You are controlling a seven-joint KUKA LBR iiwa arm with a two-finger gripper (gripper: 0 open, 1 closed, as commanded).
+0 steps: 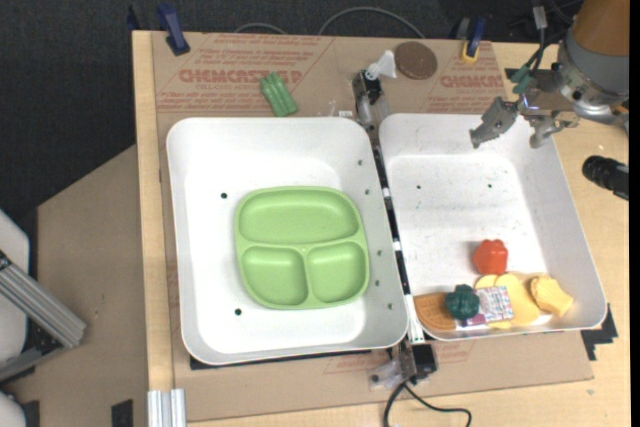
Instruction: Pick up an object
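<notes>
Fingers spread above right bin, arm cropped.

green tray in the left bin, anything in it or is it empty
Empty. All three compartments of the green tray show bare green plastic; the toy items lie in the right bin instead.
</notes>
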